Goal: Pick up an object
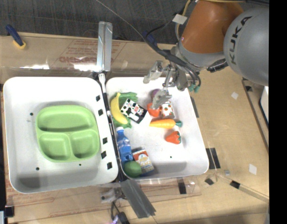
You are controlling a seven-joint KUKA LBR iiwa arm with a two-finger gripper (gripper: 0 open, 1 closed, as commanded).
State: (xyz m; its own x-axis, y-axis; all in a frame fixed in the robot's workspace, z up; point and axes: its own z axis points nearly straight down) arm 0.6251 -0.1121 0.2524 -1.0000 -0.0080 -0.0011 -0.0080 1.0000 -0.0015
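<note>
My gripper [161,77] hangs over the far edge of the right bin [192,155], its two metal fingers spread open with nothing between them. Just below it in the bin lie a purple-grey item [157,97] and a red and white toy [165,110]. Nearer the front are an orange carrot [162,123] and a red strawberry [173,137]. A yellow banana [116,108] and a black and white patterned block [133,110] lie at the bin's left side. A blue bottle [124,146], a small carton [144,160] and a green lime [132,168] sit at the front left corner.
The left bin [22,97] holds a green divided plate [66,132]. A metal bar [104,45] stands up behind the wall between the bins. The orange wrist band and grey arm [227,27] loom over the back right of the bench.
</note>
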